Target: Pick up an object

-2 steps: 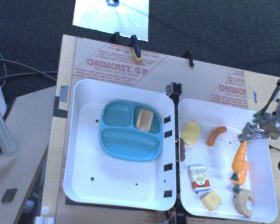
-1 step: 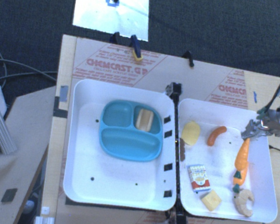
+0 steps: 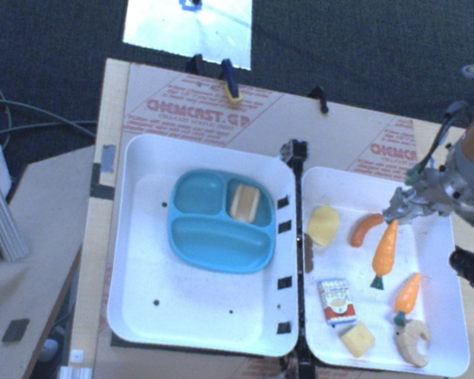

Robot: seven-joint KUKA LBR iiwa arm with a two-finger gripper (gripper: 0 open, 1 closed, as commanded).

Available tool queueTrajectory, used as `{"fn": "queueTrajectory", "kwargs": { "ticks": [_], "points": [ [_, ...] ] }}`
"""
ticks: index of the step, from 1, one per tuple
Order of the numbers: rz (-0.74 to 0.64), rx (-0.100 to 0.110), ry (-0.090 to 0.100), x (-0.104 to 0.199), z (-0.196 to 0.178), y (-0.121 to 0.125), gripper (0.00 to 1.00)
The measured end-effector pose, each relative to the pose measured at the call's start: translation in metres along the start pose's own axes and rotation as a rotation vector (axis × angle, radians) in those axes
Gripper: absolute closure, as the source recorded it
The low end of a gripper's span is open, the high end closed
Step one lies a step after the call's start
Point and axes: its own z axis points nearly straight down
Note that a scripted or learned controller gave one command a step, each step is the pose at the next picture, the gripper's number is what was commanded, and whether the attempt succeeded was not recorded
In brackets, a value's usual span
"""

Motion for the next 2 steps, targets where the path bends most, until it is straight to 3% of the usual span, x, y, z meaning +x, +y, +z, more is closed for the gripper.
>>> {"fn": "queueTrajectory", "kwargs": {
  "ticks": [2],
  "points": [
    [0.0, 0.001, 0.001, 0.1, -0.003, 0.015, 1.0]
  ]
}}
